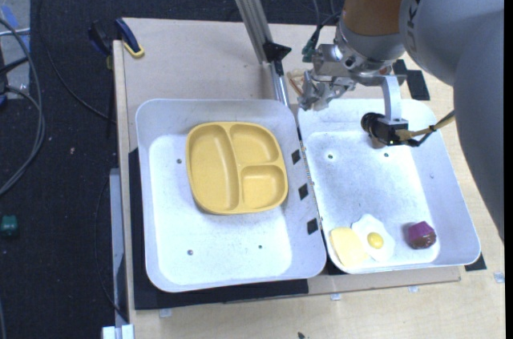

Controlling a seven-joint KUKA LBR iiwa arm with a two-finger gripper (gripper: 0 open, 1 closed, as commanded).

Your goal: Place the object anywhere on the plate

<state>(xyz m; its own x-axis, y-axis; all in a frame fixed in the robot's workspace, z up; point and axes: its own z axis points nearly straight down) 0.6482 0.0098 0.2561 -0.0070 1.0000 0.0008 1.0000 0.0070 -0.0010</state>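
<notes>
A yellow divided plate [237, 167] is seen lying in the left bin [160, 249], while three small things are gathered at the near edge of the right bin [449, 193]: a pale yellow block [346, 246], a fried-egg toy [375, 238] touching it, and a purple object [421, 234] set a little apart toward the right. The gripper [321, 93] is held high over the far left corner of the right bin, near the divider between the bins, well apart from all three things; nothing can be made out between its tips, and whether it is spread or clenched cannot be told from this angle. Which of the three is meant as the object is not settled by the task, so the pick is judged not yet begun. Several failures may be expected from here. The block and the egg lie in contact, so a descent on either could shove or catch the other. All three sit close to the bin's raised near rim, where an approach may be blocked or a thing pushed against the wall. The purple object looks rounded and could be squeezed out sideways. During transfer, the divider must be cleared, or the load may be knocked loose.
</notes>
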